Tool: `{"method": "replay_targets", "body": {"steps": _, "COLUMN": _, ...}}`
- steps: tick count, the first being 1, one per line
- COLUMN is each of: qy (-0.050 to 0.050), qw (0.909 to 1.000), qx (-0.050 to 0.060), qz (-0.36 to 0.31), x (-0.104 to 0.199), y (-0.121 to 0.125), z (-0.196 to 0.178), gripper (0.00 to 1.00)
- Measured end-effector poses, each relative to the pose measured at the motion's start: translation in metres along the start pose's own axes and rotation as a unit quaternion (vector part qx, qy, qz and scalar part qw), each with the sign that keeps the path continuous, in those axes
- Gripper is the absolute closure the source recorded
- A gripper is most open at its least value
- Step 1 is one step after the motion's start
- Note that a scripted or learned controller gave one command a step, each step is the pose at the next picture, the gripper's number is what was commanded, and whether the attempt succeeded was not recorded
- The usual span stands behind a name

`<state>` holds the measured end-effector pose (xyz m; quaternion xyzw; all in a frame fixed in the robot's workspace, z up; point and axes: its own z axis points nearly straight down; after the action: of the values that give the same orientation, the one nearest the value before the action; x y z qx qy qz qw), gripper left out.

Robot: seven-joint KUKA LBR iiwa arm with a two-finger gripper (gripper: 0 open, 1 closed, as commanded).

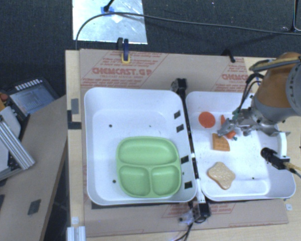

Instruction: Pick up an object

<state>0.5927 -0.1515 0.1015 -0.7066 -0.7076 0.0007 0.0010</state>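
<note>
The tabletop (140, 64) carries two white bins, and the right bin (251, 187) is the landmark here. Left of it, touching along the shared edge, the left bin (105, 134) holds a green divided plate (148, 165). The arm (278, 92) reaches over the right bin's far right side.

Inside that bin a pale bread-like piece (220, 175) lies toward the near edge, an orange cracker-like square (220, 143) sits mid-bin, and a red-orange disc (206, 119) lies toward the far left corner.

The hand (231, 130) hovers low just above the square's far corner, beside a small orange bit (222, 119); whether it is apart or together I cannot tell.

The square looks like the likeliest target. It is flat, so the hand probably needs to centre over it, straddle two opposite edges and descend fully to the floor before closing.
</note>
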Motion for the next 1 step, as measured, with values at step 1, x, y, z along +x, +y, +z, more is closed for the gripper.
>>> {"method": "replay_targets", "body": {"steps": 1, "qy": -0.001, "qw": 1.0000, "qx": -0.004, "qz": 0.000, "x": -0.0006, "y": 0.0020, "z": -0.0147, "gripper": 1.00}}
